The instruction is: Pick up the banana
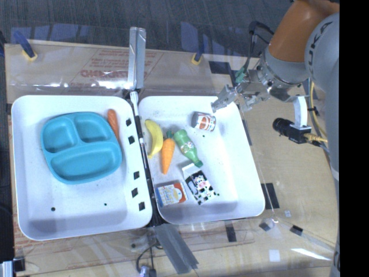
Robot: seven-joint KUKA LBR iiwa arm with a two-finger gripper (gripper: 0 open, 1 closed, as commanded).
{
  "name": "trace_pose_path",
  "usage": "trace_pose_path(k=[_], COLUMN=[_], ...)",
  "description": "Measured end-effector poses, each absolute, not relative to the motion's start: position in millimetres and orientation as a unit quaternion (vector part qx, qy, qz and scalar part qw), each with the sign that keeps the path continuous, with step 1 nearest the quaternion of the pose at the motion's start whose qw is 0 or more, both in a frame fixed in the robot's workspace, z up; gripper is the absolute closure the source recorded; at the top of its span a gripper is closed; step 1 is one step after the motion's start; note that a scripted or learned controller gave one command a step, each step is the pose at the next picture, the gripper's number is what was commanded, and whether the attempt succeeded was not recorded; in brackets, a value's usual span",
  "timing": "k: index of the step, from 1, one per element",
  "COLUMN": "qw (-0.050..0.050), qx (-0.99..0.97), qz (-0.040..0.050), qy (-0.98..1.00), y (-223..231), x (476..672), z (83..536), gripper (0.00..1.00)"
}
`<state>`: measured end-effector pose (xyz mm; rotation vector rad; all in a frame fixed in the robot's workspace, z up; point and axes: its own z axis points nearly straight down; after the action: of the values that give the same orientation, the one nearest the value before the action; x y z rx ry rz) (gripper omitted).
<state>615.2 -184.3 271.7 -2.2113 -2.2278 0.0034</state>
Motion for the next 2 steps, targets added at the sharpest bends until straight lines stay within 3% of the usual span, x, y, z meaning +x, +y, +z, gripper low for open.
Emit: trace_pose_path(k=[1,2], qw=[0.002,0.001], qx=[-0.779,-0.790], qz=[0.0016,0.0018], qy=[-0.627,-0.613], y=[-102.0,-92.8], x=[656.4,635.6], z=[148.9,91.2], gripper=[0.00,0.00])
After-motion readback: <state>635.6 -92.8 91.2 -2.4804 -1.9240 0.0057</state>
